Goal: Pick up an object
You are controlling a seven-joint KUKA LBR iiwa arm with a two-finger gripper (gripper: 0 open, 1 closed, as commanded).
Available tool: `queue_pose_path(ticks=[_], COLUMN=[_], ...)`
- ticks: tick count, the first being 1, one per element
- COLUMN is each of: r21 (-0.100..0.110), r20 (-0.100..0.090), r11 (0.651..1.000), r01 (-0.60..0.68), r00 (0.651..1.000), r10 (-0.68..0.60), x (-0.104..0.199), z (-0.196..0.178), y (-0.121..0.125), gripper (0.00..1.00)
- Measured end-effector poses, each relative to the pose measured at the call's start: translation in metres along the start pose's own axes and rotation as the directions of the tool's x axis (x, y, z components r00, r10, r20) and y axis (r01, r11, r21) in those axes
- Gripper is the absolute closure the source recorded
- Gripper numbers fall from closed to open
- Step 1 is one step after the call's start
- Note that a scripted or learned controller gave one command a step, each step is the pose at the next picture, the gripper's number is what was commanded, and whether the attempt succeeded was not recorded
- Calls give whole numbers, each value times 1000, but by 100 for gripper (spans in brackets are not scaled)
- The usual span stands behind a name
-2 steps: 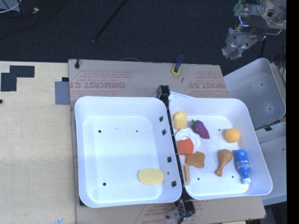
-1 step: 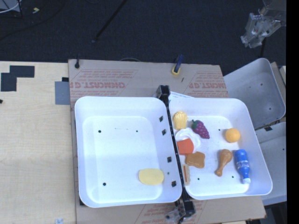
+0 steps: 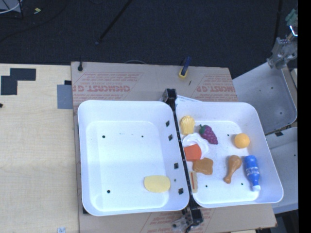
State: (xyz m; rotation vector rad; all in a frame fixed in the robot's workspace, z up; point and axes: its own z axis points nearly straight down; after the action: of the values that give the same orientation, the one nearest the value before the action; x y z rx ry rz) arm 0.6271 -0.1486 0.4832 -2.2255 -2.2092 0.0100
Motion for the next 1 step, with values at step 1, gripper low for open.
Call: queue_pose_path(ticks=[1], r21=[-9], r20=[2], r11=[1000], r01=[2], r00=[1000], r10=[-2], x=[-68], z=[-30], y=[17], gripper=[100])
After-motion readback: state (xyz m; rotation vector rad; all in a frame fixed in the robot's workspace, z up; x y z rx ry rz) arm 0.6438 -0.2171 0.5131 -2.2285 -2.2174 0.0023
